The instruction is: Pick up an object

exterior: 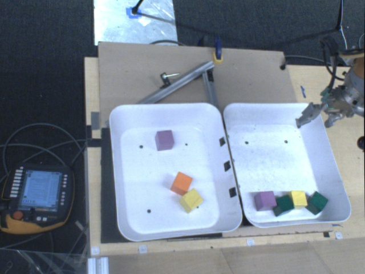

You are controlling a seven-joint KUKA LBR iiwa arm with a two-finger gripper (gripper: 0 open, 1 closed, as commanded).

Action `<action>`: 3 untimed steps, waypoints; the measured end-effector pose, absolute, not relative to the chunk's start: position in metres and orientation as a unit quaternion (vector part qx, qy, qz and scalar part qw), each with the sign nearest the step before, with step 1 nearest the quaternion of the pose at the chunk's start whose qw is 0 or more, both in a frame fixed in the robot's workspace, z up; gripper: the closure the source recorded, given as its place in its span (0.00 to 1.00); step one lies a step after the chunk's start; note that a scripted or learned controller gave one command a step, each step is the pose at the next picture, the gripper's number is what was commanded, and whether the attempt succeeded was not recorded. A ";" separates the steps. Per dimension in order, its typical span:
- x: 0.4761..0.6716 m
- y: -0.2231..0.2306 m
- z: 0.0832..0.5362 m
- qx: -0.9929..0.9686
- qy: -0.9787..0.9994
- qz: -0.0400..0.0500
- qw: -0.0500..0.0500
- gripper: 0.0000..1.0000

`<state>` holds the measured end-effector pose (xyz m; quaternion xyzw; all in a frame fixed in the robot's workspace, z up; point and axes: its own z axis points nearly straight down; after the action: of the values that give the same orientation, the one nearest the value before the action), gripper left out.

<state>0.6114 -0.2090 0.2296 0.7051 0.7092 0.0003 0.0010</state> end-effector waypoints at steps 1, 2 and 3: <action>0.611 -0.209 0.230 0.705 0.709 0.000 0.001 0.00; 0.616 -0.206 0.169 0.705 0.709 -0.001 -0.001 0.00; 0.611 -0.197 0.119 0.705 0.709 -0.001 -0.001 0.00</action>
<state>0.6108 -0.1966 0.1188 0.7052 0.7090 -0.0008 -0.0013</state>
